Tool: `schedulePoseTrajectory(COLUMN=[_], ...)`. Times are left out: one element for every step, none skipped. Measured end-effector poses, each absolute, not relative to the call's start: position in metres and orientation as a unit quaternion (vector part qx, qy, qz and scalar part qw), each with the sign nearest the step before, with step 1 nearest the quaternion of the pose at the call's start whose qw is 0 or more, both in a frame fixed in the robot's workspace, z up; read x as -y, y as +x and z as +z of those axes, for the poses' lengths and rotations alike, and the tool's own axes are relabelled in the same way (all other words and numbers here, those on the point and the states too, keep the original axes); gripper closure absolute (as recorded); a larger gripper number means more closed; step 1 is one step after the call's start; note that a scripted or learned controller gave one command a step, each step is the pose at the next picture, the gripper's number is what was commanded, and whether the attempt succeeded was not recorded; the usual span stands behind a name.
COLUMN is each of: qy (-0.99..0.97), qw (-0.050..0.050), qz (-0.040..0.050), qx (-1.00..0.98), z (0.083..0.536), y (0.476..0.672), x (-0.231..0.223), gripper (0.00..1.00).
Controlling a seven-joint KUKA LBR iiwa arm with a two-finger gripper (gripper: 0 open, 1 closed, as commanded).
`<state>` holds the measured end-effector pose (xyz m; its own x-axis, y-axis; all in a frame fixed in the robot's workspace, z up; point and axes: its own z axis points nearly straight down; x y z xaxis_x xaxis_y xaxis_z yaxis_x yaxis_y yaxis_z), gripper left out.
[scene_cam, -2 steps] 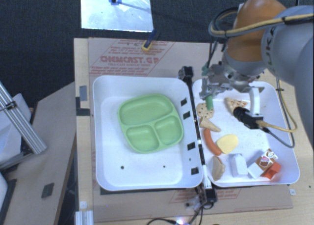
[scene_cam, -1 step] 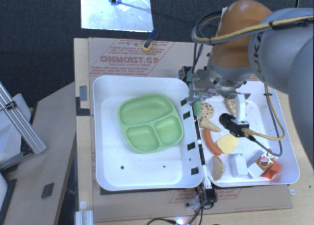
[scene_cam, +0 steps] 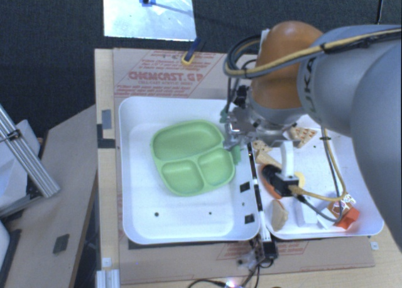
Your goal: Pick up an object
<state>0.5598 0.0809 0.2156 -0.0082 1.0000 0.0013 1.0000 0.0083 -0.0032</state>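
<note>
Arm's parked over the divider between the bins.
We reckon the gripper [scene_cam: 235,148] is after the green plate [scene_cam: 191,157]'s right rim; can't tell its state.

Red print "CHEMCAST" legible on brown sheet [scene_cam: 164,73] behind bins; remainder blurred.

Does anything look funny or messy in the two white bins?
Nothing looks spilled or broken. The green plate with three sections lies flat but turned at a slant in the left bin. The right bin holds a jumble of small things, with an orange piece near its front corner.
</note>
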Motion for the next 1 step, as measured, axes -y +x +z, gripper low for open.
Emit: schedulePoseTrajectory(qy=[-0.707], qw=[0.0], qz=[-0.0007], qx=[0.708], z=[0.2247], y=[0.557], x=[-0.0779], gripper=[1.0])
